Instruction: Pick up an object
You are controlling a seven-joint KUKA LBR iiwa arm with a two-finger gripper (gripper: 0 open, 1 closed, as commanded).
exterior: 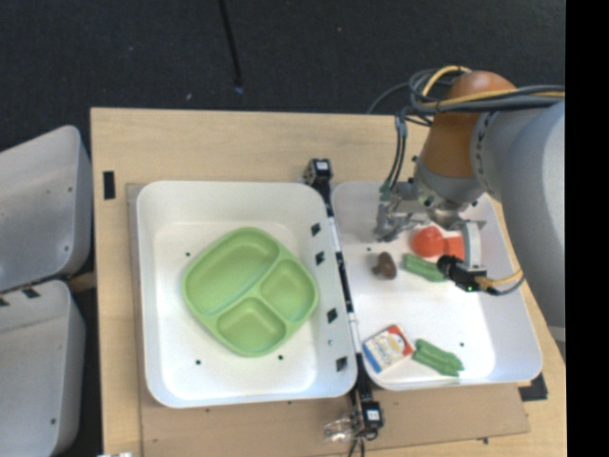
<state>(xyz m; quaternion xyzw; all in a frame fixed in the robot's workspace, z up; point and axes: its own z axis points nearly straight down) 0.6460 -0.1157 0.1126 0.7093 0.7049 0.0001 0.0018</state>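
Observation:
My gripper [398, 219] hangs low over the back of the right bin [476, 350], under the orange band of the arm. Just in front of it lies a small brown lump [384, 265]. To its right sits a red-orange piece [428, 242], partly behind the wrist parts. A green pod-shaped piece [424, 268] lies beside the brown lump. At the bin's front are a white card with blue and red print [386, 347] and a second green pod [437, 358]. Nothing shows between the fingers.
The left bin [162, 227] holds a green three-compartment plate [250, 290]. A black-clipped divider rim [333, 265] runs between the bins. The arm body and cables [514, 160] fill the right side above the right bin.

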